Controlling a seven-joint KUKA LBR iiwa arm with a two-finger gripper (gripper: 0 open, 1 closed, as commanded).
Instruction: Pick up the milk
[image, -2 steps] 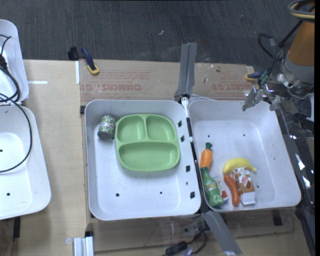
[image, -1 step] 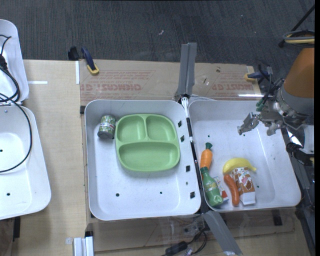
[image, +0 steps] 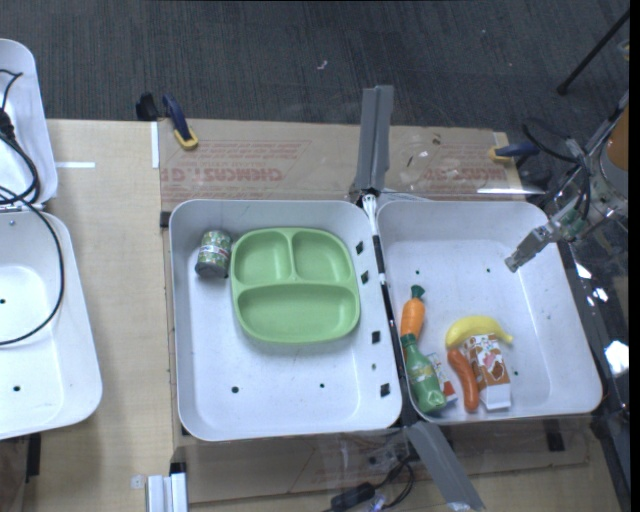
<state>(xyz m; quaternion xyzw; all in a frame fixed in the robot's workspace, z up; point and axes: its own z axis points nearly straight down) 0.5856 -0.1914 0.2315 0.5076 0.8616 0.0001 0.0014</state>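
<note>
Grey metal gripper (image: 524, 254): at the right rim of the right bin (image: 470, 235), hanging over its upper right corner; whether it is spread or closed, I cannot tell, and nothing is seen in its hold.
Arm: comes in from the right edge, mostly cut off by the frame.
Milk (image: 489, 372): a small orange and white carton lying near the front wall of the right bin, well apart from the gripper.
Milk's neighbours: a banana (image: 476, 331) touching its upper end, a red sausage-like piece (image: 463, 372) tight against its left side, then a green bottle (image: 423, 377) and a carrot (image: 412, 311) further left.
Left bin (image: 200, 380): holds a green divided plate (image: 295, 283) and a small tin (image: 212, 253) just beside it.
Progress: by my reading, nothing is done yet; the carton lies untouched on the bin floor.
What is left: reaching across and down to the carton, closing on it, lifting it.
Risk: the crowding may make a clean grip awkward.
</note>
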